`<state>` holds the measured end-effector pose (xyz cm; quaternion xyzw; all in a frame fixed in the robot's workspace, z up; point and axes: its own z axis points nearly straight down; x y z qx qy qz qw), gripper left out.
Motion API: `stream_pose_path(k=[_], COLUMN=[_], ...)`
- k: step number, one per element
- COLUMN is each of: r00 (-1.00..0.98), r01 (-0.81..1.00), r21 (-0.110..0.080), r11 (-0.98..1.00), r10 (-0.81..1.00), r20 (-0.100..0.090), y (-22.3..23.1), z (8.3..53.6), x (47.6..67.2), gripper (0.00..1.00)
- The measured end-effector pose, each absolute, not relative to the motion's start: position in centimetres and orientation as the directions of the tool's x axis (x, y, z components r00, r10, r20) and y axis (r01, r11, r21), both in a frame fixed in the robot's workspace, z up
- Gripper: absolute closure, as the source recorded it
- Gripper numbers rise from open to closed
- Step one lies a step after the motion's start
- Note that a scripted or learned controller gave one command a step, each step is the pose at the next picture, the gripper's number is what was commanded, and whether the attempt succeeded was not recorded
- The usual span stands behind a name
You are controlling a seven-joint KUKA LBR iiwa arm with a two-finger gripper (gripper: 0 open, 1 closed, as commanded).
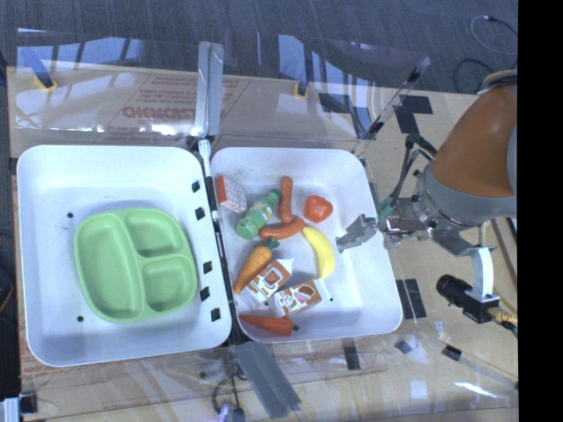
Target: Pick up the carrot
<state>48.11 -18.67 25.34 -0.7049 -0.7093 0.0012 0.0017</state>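
One carrot (254, 266) is seen in the right bin (378, 275), well left of the end effector (356, 233), whose opening cannot be told. Between them one banana (321, 251) lies; two sausages (281, 229), one tomato (318, 207), one green bottle (256, 217) are nearby.

carrot (254, 266) in right bin (374, 301) | gripper (356, 233) near banana (320, 253), apart from carrot

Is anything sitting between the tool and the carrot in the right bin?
Yes. The banana lies between the tool, at the bin's right side, and the carrot further left. A sausage sits just above the carrot, and snack boxes crowd its lower side.
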Motion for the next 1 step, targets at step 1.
stream_pose_path(k=[1], r00=[0.094], r01=[0.996], r21=[-0.005], r11=[-0.094], r10=[0.996], r20=[0.0], y=[-13.77], z=[18.35], x=[55.42], gripper=[0.0])
